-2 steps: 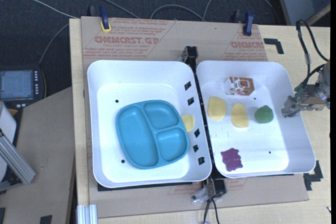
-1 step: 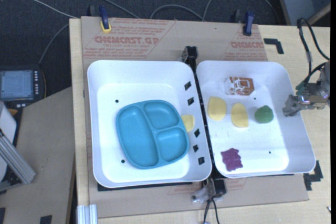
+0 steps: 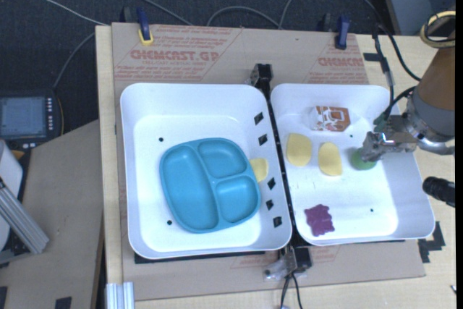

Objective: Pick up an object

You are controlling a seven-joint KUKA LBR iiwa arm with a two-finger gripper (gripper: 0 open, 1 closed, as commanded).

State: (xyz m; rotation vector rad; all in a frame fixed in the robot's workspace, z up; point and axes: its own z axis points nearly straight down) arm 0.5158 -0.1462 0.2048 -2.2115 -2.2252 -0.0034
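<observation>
Right white bin (image 3: 405, 228): gripper (image 3: 373, 148), finger state unclear, over green object (image 3: 362, 159) at frame right; off-centre closure could knock it away.

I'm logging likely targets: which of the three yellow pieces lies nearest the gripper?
The right-hand yellow piece in the right bin, just left of the gripper; the others lie farther left.

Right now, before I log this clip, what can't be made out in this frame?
- Whether the claw holds the green object: its metal tip covers part of it.
- The green object's shape: partly hidden, small and blurred.
- The small yellow piece in the left bin: partly behind the blue divided plate.
- The print on the brown-and-white packet: too small.
- The arm: cut off by the right edge.
</observation>
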